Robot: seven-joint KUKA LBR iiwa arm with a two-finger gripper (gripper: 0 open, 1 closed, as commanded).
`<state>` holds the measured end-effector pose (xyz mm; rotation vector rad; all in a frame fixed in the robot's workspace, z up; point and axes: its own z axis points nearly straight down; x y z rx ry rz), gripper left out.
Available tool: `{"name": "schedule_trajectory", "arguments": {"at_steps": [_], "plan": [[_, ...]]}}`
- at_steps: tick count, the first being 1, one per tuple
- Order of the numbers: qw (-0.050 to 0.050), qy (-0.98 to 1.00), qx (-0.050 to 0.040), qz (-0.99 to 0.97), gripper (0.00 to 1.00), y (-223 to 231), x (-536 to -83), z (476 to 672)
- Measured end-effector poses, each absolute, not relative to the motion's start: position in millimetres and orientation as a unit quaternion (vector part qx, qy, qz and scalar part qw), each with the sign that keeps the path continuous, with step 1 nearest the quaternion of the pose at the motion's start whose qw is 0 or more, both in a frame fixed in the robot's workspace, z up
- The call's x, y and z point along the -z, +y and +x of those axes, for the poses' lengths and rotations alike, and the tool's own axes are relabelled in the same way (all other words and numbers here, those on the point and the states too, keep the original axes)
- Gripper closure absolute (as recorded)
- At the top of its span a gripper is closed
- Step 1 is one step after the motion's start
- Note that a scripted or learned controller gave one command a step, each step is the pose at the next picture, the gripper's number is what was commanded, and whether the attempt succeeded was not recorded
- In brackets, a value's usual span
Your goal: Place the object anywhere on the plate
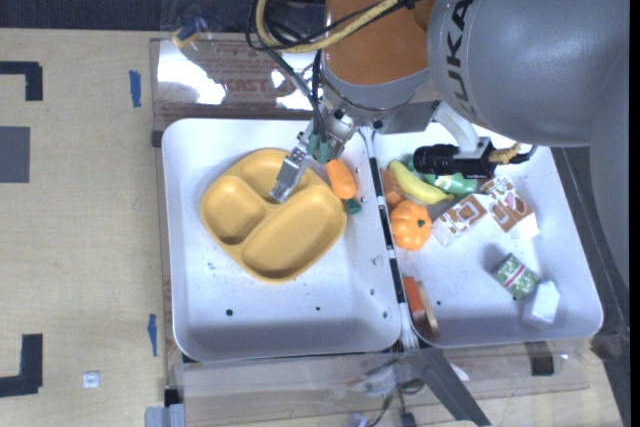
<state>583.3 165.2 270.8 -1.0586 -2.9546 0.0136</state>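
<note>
A yellow divided plate point(275, 215) lies in the left bin point(200, 295), with nothing on it that I can see. My gripper point(291, 177) hangs low over the plate's upper right part, near the ridge between its compartments. Nothing shows in its grasp. A small orange carrot-like toy point(342, 180) with a green end lies just right of the gripper. It sits at the plate's right rim, close to the bin's right wall. The grey arm with its orange band covers the top of both bins.
The right bin point(570, 315) holds a banana point(414, 183), an orange fruit point(410, 227), a green item point(458, 183), two red-and-white cartons point(468, 213), a green packet point(515, 275), a white piece point(545, 301) and an orange-brown item point(420, 305) by the divider.
</note>
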Motion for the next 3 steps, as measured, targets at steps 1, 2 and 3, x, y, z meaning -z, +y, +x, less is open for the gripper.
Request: {"name": "schedule_trajectory", "arguments": {"at_steps": [1, 2, 3], "plan": [[0.002, -0.941, -0.0043, -0.337, 0.0, 165.2, -270.8, 583.3], [0.001, -0.942, -0.0046, -0.336, 1.0, 165.6, -278.1, 584.9], [0.001, -0.942, -0.0047, -0.336, 0.0, 165.7, -278.0, 584.8]]}}
